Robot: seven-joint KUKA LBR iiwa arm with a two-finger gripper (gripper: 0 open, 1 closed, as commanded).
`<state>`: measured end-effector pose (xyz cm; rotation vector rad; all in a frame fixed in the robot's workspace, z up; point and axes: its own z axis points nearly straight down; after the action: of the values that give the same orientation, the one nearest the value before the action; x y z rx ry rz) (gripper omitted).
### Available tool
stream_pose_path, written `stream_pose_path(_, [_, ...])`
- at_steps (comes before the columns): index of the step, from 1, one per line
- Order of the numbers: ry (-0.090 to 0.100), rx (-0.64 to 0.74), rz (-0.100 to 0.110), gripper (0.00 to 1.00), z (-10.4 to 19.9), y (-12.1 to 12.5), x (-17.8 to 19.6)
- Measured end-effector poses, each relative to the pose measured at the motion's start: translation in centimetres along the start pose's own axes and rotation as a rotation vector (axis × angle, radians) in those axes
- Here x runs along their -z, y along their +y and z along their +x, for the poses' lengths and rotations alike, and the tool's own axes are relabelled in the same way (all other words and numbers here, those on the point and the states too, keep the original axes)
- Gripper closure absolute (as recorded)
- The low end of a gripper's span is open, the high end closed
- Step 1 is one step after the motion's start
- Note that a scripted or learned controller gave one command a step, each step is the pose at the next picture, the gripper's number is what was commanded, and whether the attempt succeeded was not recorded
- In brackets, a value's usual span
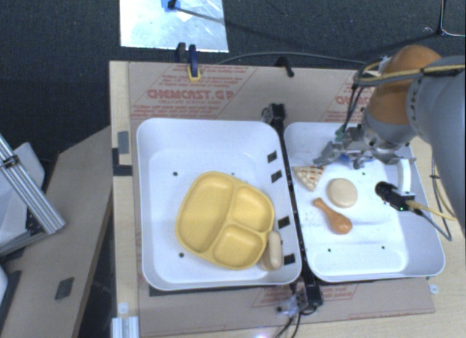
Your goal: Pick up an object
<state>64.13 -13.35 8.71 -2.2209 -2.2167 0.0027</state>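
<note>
Grey gripper (342,153) low in right bin (364,264), finger state indeterminable; noted waffle wedge (309,177), round biscuit (342,192), drumstick (333,216). Left bin (164,154): yellow divided tray (226,220).

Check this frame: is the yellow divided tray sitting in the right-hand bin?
No, the yellow divided tray lies in the left bin, while the right bin holds the small food-like pieces.

I work in a robotics lab: counter (124,205) with clamped board (218,92), twin white bins (156,183), aluminium framing (29,191), loose cabling (291,58).
</note>
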Motion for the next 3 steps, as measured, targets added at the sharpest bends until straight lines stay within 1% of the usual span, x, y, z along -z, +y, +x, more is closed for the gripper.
stream_pose_path(1, [0.001, 0.002, -0.01, 1.0, 0.1, 0.3, 1.5])
stream_pose_path(2, [-0.002, 0.007, -0.009, 1.0, 1.1, 0.4, 6.8])
stream_pose_path(3, [-0.003, 0.008, -0.011, 1.0, 1.9, 1.2, 12.0])
